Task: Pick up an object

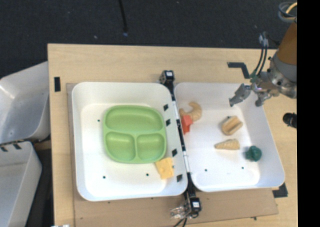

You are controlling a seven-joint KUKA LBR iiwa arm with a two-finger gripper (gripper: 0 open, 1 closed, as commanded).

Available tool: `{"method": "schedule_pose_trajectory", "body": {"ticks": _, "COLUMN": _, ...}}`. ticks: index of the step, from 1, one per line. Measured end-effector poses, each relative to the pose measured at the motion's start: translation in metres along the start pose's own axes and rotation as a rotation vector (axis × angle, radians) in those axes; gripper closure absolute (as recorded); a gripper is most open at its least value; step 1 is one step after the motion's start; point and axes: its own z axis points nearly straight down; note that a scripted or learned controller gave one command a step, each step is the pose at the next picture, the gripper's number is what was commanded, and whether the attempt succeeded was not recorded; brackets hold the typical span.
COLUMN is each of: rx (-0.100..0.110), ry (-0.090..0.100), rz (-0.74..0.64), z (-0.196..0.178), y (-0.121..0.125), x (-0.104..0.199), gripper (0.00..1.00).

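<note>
Grey metal jaws (248, 96) hang spread and empty over the glossy white right bin's (210, 178) far edge — tan rounded bread-like chunk (231, 125) near.

- Two bins sit side by side on the bench (60, 66) — the left bin (85, 181) and the right bin (270, 171), their inner walls touching.
- In the left bin: a divided plate (134, 133) near the middle, a cheese wedge (165, 168) just beside its near right corner.
- In the right bin: a croissant (194, 110) and a small block (186, 122) by the inner wall; a bread roll (231, 125) mid-bin, a bread slice (228, 144) before it, a small ball (253, 153) to the right.
- The gripper (250, 95) hangs over the right bin's far right part.
</note>
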Motion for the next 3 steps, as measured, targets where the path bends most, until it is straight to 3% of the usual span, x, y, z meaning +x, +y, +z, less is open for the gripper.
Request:
{"method": "schedule_pose_trajectory", "body": {"ticks": 2, "rx": 0.004, "ry": 0.000, "rz": 0.003, "z": 0.096, "y": -0.008, "x": 0.007, "gripper": 0.00}}
{"method": "schedule_pose_trajectory", "body": {"ticks": 3, "rx": -0.002, "ry": -0.002, "rz": 0.005, "z": 0.124, "y": -0.007, "x": 0.005, "gripper": 0.00}}
